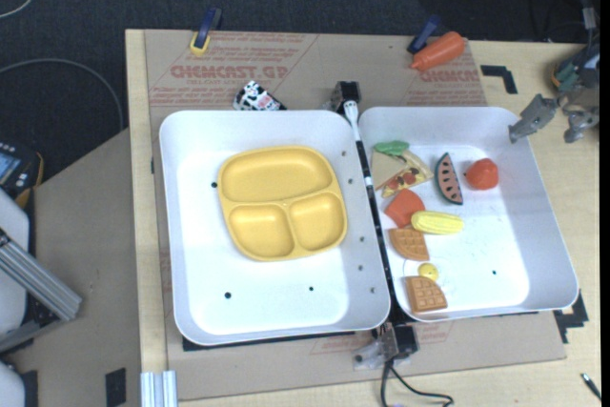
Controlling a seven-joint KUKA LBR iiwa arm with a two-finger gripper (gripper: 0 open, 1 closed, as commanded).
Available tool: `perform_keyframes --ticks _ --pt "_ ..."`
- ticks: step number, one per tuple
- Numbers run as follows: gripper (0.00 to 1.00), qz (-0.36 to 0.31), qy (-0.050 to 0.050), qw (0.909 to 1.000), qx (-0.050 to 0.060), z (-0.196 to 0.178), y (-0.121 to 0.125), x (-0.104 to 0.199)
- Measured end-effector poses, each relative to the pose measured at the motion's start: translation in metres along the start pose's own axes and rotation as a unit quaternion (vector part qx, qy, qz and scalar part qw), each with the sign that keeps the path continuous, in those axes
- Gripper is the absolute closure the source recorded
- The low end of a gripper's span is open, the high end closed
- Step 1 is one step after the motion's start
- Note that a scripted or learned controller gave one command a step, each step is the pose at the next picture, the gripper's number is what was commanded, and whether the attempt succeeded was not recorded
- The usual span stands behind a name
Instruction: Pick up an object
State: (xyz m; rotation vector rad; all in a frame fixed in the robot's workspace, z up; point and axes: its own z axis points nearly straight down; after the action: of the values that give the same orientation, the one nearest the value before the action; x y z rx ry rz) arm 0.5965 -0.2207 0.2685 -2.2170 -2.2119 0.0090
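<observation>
The yellow three-compartment plastic plate (282,202) lies in the left white bin (191,281). In the right white bin (534,253) lie small toy foods: a watermelon slice (449,179), a red tomato (481,173), a yellow corn cob (437,223). The gripper (553,117), partly cut off at the right edge, hovers spread and holding nothing, its fingers (530,121) over the right bin's rim.

tool (555,117) cut off by right edge, fingers' spread unclear, small food toys (419,205) indistinct
</observation>
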Motion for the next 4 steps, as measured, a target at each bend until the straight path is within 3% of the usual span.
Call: perform_keyframes --ticks 1,2,4 --pt "0.00 -0.001 -0.001 1.0000 -0.005 -0.006 0.002 0.000" --pt "0.00 -0.002 0.000 1.0000 -0.002 0.054 0.009 0.006" --pt "0.00 -0.001 0.000 1.0000 -0.002 0.177 -0.006 0.010"
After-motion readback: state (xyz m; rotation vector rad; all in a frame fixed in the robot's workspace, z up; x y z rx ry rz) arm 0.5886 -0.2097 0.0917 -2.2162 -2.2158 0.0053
